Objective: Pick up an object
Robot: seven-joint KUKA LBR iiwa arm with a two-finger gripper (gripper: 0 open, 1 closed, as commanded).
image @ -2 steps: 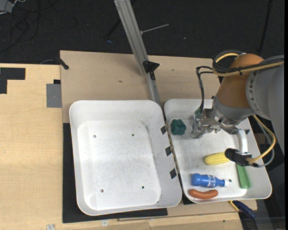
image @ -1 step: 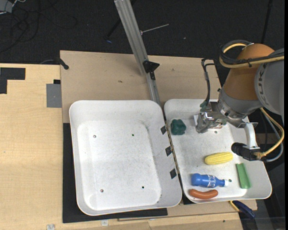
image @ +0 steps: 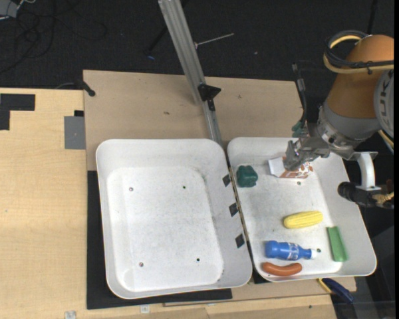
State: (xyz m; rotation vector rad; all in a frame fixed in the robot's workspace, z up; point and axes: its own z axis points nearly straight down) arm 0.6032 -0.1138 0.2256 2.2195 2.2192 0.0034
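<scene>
Progress looked early: nothing had been lifted clear of the right bin point(image: 359, 258). The gripper point(image: 296, 157) was low at the bin's far end, right over a small red-and-white packet point(image: 294, 170), and whether the jaws were open or closed on it could not be told. Other candidates lay untouched: a green lump point(image: 246, 176) near the divider, a yellow corn cob point(image: 302, 220), a green block point(image: 336, 243), a blue bottle point(image: 286, 250) and a sausage point(image: 281, 268). Securing a grasp and raising it remained, judging by this.

Yellow corn point(image: 302, 220), blue bottle point(image: 285, 250)
</scene>
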